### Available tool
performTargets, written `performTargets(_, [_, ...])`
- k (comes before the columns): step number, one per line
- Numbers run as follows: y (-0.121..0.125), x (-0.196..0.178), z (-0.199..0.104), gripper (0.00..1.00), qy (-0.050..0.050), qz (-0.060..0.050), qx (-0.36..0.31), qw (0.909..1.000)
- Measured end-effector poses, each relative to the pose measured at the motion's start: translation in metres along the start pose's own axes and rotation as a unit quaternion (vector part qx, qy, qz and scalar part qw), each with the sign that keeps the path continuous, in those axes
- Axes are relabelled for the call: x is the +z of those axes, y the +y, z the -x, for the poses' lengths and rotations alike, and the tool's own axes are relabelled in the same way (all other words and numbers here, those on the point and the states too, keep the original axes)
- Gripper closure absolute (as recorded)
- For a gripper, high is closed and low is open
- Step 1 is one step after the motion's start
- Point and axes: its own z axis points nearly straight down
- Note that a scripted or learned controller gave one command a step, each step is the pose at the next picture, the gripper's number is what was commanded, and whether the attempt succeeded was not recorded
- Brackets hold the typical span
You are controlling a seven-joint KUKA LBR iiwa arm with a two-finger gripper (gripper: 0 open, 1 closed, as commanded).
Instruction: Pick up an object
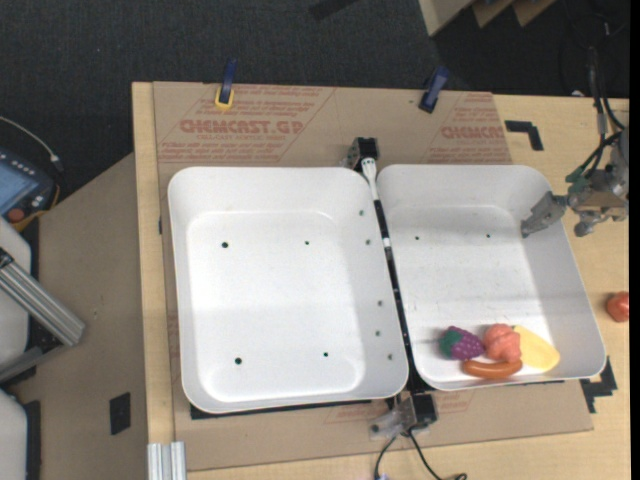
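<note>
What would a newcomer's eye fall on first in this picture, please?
Probably the bright cluster of toy food in the near corner of the right bin: purple, red, orange and yellow pieces bunched together. Next, the gripper at that bin's far right rim, well away from the cluster.

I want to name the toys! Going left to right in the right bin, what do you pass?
Purple grapes → orange-red toy → yellow piece. The red sausage lies under the first two, so it has no clear place.
</note>
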Motion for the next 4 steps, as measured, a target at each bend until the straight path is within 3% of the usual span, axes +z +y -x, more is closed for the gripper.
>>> performTargets(1, [-0.051,-0.133,-0.018,0.00,-0.003,0.008,-0.001,1.0000])
performTargets(2, [-0.090,-0.233,-0.034,0.00,-0.002,0.007,-0.001,1.0000])
performTargets(3, [-0.089,-0.329,-0.066,0.00,-0.002,0.007,-0.002,1.0000])
performTargets(4, [-0.088,-0.335,-0.064,1.00,-0.002,0.004,0.000,1.0000])
